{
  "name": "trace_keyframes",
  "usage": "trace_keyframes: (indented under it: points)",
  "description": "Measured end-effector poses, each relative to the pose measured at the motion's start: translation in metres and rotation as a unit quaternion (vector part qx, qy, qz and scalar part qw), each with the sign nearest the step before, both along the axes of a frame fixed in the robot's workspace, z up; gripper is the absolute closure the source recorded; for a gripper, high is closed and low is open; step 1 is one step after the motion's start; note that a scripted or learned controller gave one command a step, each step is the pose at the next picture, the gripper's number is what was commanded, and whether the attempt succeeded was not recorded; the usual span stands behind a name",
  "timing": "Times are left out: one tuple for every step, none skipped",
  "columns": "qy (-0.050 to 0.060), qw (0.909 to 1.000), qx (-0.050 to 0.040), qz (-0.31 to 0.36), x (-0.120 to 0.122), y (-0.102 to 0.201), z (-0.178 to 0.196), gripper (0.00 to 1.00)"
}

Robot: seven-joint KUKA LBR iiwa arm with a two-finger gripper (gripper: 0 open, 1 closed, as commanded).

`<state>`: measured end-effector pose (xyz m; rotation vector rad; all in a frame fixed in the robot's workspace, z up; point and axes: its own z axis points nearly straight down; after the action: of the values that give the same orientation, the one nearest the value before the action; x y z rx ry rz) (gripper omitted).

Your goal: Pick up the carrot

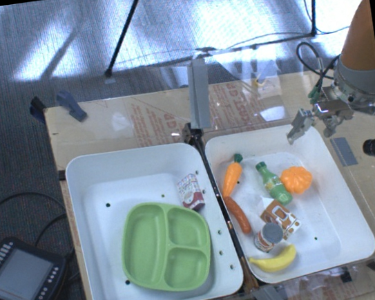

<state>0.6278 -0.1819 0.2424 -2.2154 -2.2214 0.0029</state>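
The carrot (231,178) is orange with a green top and lies in the right bin (347,216), close to the bin's left wall, its top pointing to the far side. My gripper (314,127) hangs over the bin's far right corner, well to the right of the carrot and above it. Its two fingers stand apart with nothing between them.
Also in the right bin are a green bottle (273,183), an orange fruit (297,180), a sausage (238,215), a small carton (279,214), a can (266,237) and a banana (274,261). The left bin (89,195) holds a green divided plate (165,245) and a small packet (191,191).
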Motion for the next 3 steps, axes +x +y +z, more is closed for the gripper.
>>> trace_keyframes:
  points:
    - [0.001, 1.0, 0.0003, 0.009, -0.044, -0.031, -0.082, 0.0]
    - [0.0, 0.9943, 0.002, 0.106, -0.01, -0.027, -0.159, 0.0]
    - [-0.002, 0.9978, 0.0003, 0.066, -0.009, -0.031, -0.137, 0.0]
